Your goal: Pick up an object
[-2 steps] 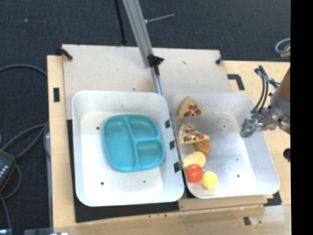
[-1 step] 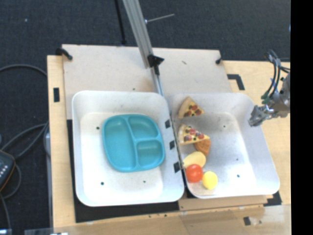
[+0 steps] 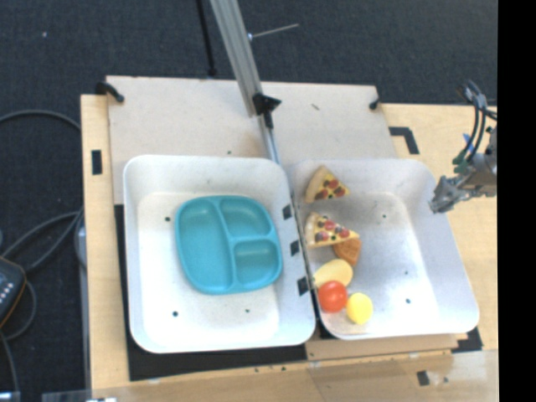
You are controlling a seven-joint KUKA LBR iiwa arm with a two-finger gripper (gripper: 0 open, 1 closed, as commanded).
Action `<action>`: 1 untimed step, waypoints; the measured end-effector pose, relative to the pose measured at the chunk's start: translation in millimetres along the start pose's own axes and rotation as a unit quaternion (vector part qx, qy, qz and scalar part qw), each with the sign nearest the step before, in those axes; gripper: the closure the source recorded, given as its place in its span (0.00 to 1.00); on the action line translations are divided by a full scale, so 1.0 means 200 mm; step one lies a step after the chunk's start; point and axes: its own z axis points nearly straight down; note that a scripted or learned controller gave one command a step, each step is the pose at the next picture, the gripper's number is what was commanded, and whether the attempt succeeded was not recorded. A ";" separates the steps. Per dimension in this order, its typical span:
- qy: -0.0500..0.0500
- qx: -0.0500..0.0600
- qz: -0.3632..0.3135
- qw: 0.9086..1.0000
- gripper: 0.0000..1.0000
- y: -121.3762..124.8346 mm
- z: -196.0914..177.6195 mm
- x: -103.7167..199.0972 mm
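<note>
A: Where are the things to be picked found?

B: They are gathered along the left wall of the right bin [image 3: 435, 258]. A pizza slice [image 3: 325, 185] is seen near the upper left corner, and a second pizza slice [image 3: 328, 228] lies just below it, touched at its lower right by a brown piece [image 3: 347, 250]. Further down, a pale yellow piece [image 3: 334, 272], a red tomato [image 3: 332, 296] and a yellow lemon [image 3: 359, 308] are clustered close together.

A: Why would they be crowded on that side?

B: It is judged that they have simply been left where they came to rest; the rest of that bin's floor is bare.

A: And the gripper?

B: The gripper [image 3: 444, 195] is seen at the right bin's upper right rim, well apart from every item. Nothing is held. Whether its fingers are apart or together cannot be told, since they are too small and blurred.

A: What is kept in the other bin?

B: A teal divided plate [image 3: 228, 243] is laid in the left bin [image 3: 151, 308], with nothing seen in its three compartments. A long reach leftward is judged to be needed before any grasp.
</note>
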 end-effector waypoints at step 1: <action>0.001 0.000 -0.002 1.000 1.00 0.02 -0.03 0.26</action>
